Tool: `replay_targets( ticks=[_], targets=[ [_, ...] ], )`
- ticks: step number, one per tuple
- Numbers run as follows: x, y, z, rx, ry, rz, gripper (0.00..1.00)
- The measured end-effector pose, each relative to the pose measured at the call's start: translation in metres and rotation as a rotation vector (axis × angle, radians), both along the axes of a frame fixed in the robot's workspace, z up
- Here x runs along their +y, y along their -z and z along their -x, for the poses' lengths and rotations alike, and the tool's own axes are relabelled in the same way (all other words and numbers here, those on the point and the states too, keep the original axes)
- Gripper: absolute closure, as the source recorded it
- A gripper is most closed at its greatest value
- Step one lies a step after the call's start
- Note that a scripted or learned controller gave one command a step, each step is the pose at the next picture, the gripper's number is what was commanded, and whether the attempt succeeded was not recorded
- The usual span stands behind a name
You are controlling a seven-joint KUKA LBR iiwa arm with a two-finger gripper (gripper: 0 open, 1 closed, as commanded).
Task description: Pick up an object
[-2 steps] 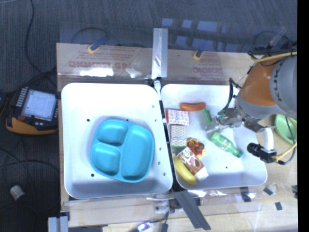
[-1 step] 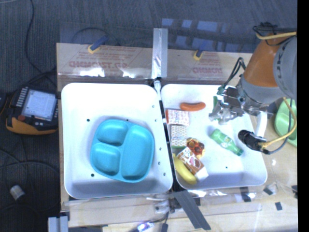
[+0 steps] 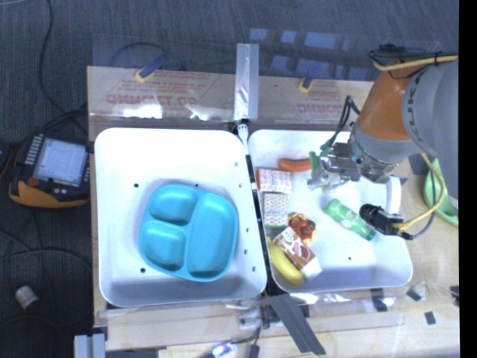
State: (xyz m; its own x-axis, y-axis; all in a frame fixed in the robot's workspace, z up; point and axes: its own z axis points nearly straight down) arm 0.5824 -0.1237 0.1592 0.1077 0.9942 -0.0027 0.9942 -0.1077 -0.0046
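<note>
Approach step: hand (image 3: 322,171) hovers over right bin (image 3: 387,271) near carrot (image 3: 294,164); grip state unclear; next descend and close.

The grey KUKA arm with its orange band (image 3: 387,110) comes in from the right edge and bends downward at the wrist. Its metal two-finger gripper (image 3: 322,179) hangs at the end of the wrist, pointing down and toward the left. A black cable fitting (image 3: 375,216) sits just below the wrist, trailing a yellow cable.
</note>
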Motion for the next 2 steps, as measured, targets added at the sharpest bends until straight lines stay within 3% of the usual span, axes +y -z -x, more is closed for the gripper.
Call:
replay_targets(
  ticks=[1, 2],
  targets=[
    [0.0011, -0.0080, 0.0001, 0.003, -0.002, -0.001, 1.00],
    [0.0011, -0.0080, 0.0001, 0.003, -0.002, -0.001, 0.00]
  ],
)
